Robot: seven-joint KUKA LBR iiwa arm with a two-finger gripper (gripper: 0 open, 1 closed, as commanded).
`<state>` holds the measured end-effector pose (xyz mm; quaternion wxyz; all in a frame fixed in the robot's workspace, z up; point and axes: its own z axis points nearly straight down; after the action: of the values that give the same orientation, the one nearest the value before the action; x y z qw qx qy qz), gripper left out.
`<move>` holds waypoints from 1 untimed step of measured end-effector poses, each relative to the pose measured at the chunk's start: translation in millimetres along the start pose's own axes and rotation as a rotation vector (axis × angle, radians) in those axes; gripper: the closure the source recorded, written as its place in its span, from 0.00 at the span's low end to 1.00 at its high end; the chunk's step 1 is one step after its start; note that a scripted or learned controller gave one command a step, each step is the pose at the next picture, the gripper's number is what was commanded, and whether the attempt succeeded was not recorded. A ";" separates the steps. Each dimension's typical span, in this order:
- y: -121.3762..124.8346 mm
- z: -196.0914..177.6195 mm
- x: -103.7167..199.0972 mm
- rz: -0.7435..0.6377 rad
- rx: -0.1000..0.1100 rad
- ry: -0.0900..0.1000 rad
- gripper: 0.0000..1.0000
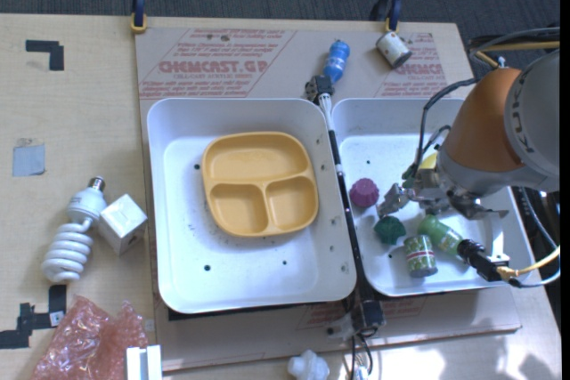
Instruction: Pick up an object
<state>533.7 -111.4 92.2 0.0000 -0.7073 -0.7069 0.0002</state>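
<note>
The gripper hangs low in the right bin, its metal fingers apparently parted with nothing between them, though the wrist hides much. Just to its left lies a purple object; just below it, a dark green ball. A small can and a green bottle (lying tilted) sit below and to its right. Farther left, a yellow divided tray rests in the left bin.

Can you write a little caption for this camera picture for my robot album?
Robot arm reaches into the right bin by a purple ball; a yellow tray sits in the left bin.
</note>
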 end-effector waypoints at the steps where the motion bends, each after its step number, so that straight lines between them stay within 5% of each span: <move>1: -56.2 0.0 18.3 0.001 0.000 0.001 0.00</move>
<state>477.5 -93.1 92.2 0.0002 -0.7078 -0.7064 -0.0001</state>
